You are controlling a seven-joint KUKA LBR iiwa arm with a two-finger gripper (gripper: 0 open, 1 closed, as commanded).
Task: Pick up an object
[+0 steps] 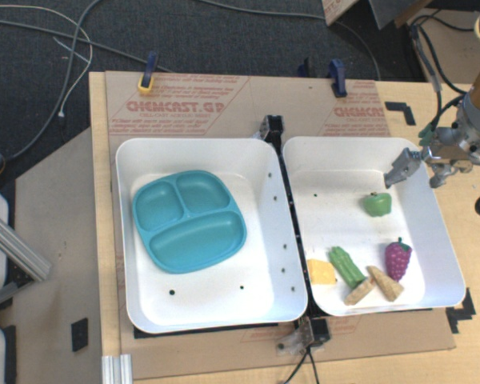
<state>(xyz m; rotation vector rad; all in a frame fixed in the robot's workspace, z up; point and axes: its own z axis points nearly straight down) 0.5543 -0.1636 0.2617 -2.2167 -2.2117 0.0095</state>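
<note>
Two shallow white bins sit side by side on a brown board. The left bin point(132, 286) holds one thing: a teal plate point(190, 219) with three compartments, lying flat near the middle of the bin floor.

The right bin point(336, 166) holds five small things, all toward its near and right parts. One green apple point(377, 205) lies alone in the upper right area of the floor, well apart from the rest. One purple bunch of grapes point(398, 258) lies lower down near the right wall. One yellow piece point(322, 272) rests against the bin's left wall at the near end. Just beside it lies one green vegetable point(347, 266), long and set at a slant. Two tan sticks point(374, 286) lie crossed at the near edge, touching the lower end of the green vegetable and close under the grapes.

The gripper point(418, 170) hangs over the upper right corner of the right bin, above and to the right of the apple. Its two fingers point(400, 169) are spread apart, with nothing between them; the apple lies near the left fingertip but apart from it.

Two blue clamps point(149, 70) grip the far edge of the board, one on the left and one on the right. Several cables point(80, 30) trail across the dark floor behind the board.
</note>
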